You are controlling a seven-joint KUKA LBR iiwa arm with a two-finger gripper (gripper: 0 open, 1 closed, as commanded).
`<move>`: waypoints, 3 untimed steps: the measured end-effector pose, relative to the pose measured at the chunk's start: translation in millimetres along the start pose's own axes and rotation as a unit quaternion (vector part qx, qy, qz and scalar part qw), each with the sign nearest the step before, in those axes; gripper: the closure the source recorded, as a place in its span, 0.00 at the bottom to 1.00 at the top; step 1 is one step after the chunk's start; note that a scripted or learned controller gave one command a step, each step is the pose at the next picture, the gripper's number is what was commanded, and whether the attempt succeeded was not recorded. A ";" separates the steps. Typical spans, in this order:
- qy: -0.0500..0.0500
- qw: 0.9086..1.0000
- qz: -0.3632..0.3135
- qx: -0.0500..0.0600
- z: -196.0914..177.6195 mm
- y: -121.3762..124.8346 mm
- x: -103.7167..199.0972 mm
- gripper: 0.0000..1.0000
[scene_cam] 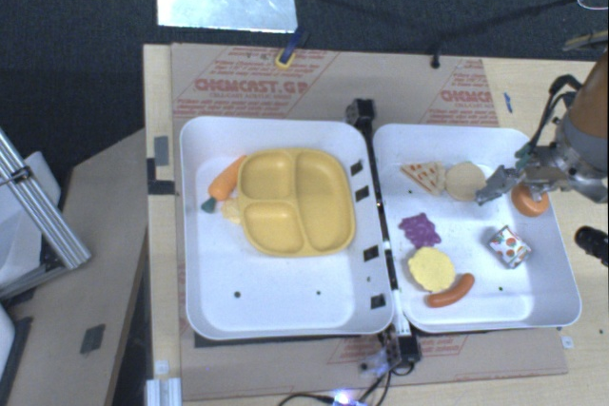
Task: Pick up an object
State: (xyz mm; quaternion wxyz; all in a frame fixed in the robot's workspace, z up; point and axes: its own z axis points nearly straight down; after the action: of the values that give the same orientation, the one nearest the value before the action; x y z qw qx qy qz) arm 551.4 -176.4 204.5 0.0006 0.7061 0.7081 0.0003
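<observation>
Arm: grey arm (582, 124) came in from the right edge, wrist over the right bin's far right side.
Gripper: gripper (497, 184) sat low over the right bin, pointing left toward the beige round piece.
Fingers: grey fingers (491, 186) reached left-down; could not tell if apart or together, nothing seen between them.
Right bin: white bin (561, 299), held all the loose small items.
Beige round piece: beige round piece (464, 180), upper middle of right bin, just beside the fingers' tip; contact unclear.
Triangle piece: tan waffle-like triangle (423, 175), touching or just left of the beige round piece.
Orange piece: orange round piece (529, 201), right of the fingers, partly under the gripper body.
Purple piece: purple lump (418, 228), middle-left of right bin.
Yellow disc: yellow disc (432, 269), below the purple lump.
Sausage: red-orange sausage (449, 291), just beside the yellow disc, near the front wall.
Small box: white patterned box (509, 247), right side, tilted, apart from others.
Left bin: white bin (205, 299), beside the right bin.
Plate: yellow divided plate (293, 202), centre of left bin.
Carrot: orange toy carrot (225, 180), against the plate's left rim.
Table: tan table (114, 204) under both bins.
</observation>
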 end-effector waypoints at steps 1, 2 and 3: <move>0.001 1.000 0.001 0.002 62.9 1.3 0.8 0.00; 0.000 1.000 0.001 0.000 113.5 2.3 0.6 0.00; -0.002 1.000 0.001 -0.003 100.0 3.7 -0.4 1.00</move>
State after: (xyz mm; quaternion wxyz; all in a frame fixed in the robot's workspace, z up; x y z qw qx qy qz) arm 555.1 -176.8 104.5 0.0038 0.7066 0.7076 0.0012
